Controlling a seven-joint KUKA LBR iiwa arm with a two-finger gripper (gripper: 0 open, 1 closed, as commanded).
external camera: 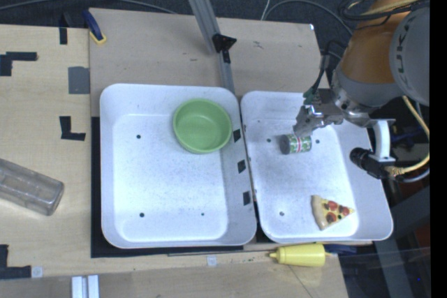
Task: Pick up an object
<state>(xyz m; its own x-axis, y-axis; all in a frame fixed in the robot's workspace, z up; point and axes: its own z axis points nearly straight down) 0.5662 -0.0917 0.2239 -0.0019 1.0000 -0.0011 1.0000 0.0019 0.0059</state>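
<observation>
- Over the right bin, the end effector hangs just above a small can lying sideways; grip state impossible to tell.
- Can looks light, rigid, prone to rolling; pinch across its round body.

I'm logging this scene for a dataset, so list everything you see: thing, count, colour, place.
bins: 2, white, side by side on the bench
bowl: 1, green, upper part of the left bin
small can: 1, green and white with a red band, lying in the upper part of the right bin
pizza slice toy: 1, yellow with red spots, lower right of the right bin
bottle: 1, yellow, on the bench just below the right bin
clear plastic container: 1, transparent, on the bench left of the bins
clamp: 1, blue and yellow, upper left edge of the bench
arm: 1, grey with orange band, reaching in from the right
gripper: 1, just above the small can
</observation>
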